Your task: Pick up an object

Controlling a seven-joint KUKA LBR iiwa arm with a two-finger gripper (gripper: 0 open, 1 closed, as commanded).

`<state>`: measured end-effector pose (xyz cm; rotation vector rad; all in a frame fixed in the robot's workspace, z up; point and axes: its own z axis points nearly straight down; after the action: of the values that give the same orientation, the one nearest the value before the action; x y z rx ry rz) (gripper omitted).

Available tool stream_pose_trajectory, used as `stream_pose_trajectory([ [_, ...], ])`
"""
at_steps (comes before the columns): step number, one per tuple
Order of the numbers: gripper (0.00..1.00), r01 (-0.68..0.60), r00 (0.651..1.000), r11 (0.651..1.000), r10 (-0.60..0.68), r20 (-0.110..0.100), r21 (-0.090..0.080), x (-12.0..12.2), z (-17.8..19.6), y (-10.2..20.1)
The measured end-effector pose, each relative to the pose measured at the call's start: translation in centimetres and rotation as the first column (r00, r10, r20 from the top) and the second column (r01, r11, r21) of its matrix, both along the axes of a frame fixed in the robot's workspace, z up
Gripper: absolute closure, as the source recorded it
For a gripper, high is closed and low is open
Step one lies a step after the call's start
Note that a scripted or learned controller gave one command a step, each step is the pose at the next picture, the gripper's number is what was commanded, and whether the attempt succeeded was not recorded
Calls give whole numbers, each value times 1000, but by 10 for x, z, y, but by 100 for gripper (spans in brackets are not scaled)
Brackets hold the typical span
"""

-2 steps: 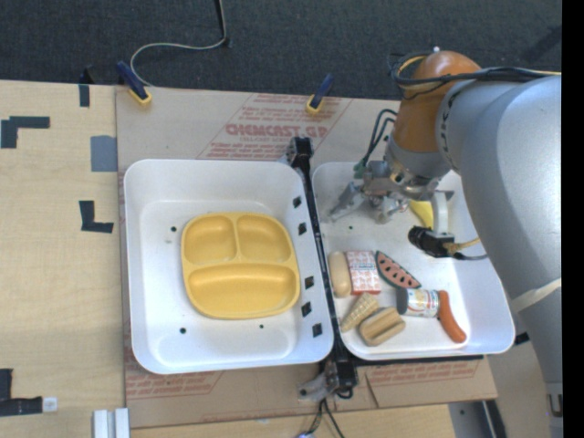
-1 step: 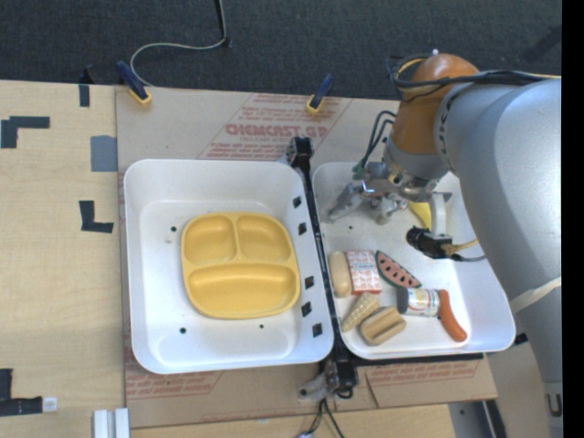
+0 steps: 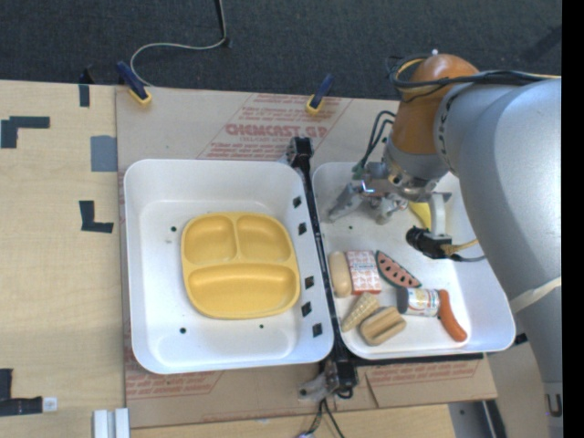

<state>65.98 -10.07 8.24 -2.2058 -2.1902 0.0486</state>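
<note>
My gripper (image 3: 363,203) hangs low in the right bin (image 3: 484,313), upper left part — fingers spread, nothing between them. Toy food lies near the bin's front: bread roll (image 3: 339,274), hot dog (image 3: 382,326), corn (image 3: 359,311), sausage (image 3: 452,318). Yellow divided plate (image 3: 241,265) sits in the left bin (image 3: 151,245).

Reaches in from the right as a broad grey arm (image 3: 511,162), filling that side from top to bottom. Narrows to an orange band (image 3: 422,108) above the wrist, tilted downward and to the left. Ends in a metallic hand (image 3: 360,201), held low and pointing left, with thin dark cables looping beside the wrist. Too small and cluttered at the tip to judge the finger gap.
</note>
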Motion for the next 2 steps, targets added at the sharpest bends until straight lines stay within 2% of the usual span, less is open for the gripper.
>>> stream_pose_trajectory([
  [2, 0, 1, 1000, 1000, -1, 1, -2, 0, 0, 1],
])
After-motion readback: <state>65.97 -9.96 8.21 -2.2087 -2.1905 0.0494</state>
